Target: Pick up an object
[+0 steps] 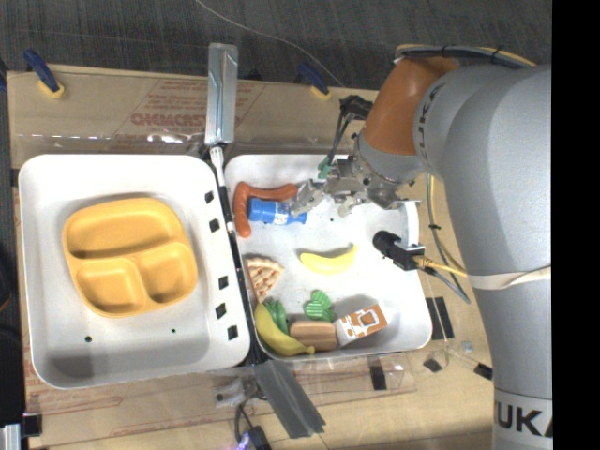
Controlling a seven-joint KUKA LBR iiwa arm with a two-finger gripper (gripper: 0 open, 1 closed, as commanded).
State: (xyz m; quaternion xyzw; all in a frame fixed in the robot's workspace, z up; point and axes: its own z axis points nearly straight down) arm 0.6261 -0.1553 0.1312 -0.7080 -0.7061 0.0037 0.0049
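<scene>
- Blue object (270,213), a small bottle-like thing, lay on its side in the upper left part of the right bin (409,326), touching the red sausage (261,195) that curved around it above and to the left.
- Claw (307,195) sat low over the right end of that blue object, at the end of the grey arm (478,157) with the orange band (398,106); from where I stood I could not tell how its tips were set.
- Yellow banana slice (328,261) lay near the middle of the same bin, apart from the rest.
- Along the lower edge of that bin were a waffle-like wedge (264,275), a yellow banana (277,336), a green piece (319,305), a brown hot dog (312,333) and an orange-and-white carton (362,324), crowded close together.
- Left bin (37,251) held a yellow divided tray (129,256) lying flat.
- Both bins rested side by side on the bench (112,101).
</scene>
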